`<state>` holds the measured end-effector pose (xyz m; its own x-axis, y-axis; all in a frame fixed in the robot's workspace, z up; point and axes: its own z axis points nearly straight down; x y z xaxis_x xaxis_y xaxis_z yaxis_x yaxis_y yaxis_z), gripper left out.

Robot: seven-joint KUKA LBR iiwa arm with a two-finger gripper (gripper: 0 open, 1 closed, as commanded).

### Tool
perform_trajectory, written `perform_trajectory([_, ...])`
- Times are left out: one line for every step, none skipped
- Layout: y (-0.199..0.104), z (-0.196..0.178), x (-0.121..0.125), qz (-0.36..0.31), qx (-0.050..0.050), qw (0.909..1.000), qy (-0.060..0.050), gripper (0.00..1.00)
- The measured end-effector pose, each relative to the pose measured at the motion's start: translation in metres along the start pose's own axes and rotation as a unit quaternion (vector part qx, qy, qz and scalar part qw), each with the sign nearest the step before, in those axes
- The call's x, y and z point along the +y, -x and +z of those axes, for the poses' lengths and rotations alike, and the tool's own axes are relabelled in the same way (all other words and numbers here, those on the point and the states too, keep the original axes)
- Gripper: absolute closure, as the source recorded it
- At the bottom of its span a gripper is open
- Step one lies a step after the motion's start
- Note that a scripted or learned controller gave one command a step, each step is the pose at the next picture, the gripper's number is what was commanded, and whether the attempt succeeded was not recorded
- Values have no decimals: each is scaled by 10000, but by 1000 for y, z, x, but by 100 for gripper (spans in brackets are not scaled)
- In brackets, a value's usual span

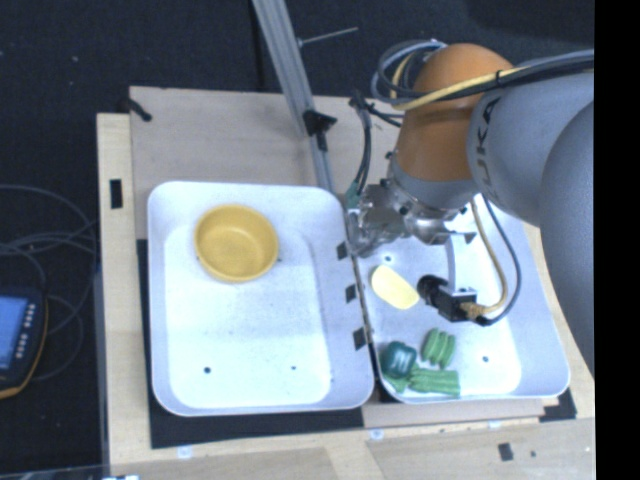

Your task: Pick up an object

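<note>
Two shallow white bins with rounded corners and smooth, matte floors sit side by side on a pale bench (230, 128). The landmark is the divider (355, 288) where the bins meet.

Left of the divider, the left bin (250, 358) holds a round yellow bowl (237, 243), glossy and hollow, well apart from the divider, near the far left corner. The remaining floor is bare.

Right of the divider, the right bin (520, 368) holds a pale yellow, flat oval piece (394, 289) just beside the divider. Near the front rim lie a teal block (398, 359) and two ribbed green pieces (437, 363), close together.

The gripper (372, 230) hangs over the divider's far end, above the oval piece. Finger spread: cannot tell. Nothing is visibly held. The arm (530, 148) covers the right bin's far half.
</note>
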<state>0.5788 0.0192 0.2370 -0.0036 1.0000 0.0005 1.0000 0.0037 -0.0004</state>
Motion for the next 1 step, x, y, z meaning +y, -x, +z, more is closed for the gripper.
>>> perform_trajectory([-58, 5, -3, -4, 3, 10000, 0, 100])
